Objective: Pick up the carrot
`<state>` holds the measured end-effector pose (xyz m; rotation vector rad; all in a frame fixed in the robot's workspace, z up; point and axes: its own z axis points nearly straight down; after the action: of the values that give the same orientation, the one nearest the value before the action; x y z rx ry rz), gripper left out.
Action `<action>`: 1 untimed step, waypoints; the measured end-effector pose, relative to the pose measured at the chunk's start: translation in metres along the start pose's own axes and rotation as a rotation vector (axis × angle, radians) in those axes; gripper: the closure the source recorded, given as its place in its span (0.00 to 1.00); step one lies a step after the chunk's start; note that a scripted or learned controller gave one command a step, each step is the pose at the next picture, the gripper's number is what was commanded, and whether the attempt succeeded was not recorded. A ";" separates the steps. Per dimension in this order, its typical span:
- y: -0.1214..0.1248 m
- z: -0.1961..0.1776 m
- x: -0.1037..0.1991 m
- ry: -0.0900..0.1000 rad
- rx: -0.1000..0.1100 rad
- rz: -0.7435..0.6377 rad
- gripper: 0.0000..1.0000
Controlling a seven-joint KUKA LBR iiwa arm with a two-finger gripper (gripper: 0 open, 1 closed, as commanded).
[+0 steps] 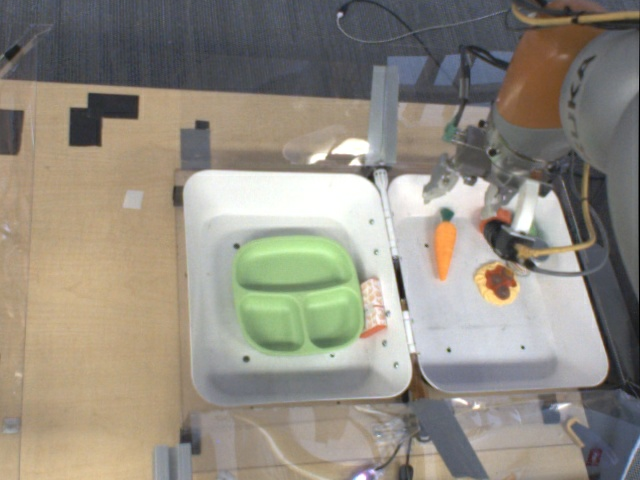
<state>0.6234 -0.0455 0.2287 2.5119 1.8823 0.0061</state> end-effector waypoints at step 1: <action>0.049 0.141 -0.024 0.000 -0.003 0.072 0.00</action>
<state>0.6639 -0.0825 0.0874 2.5764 1.7892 0.0083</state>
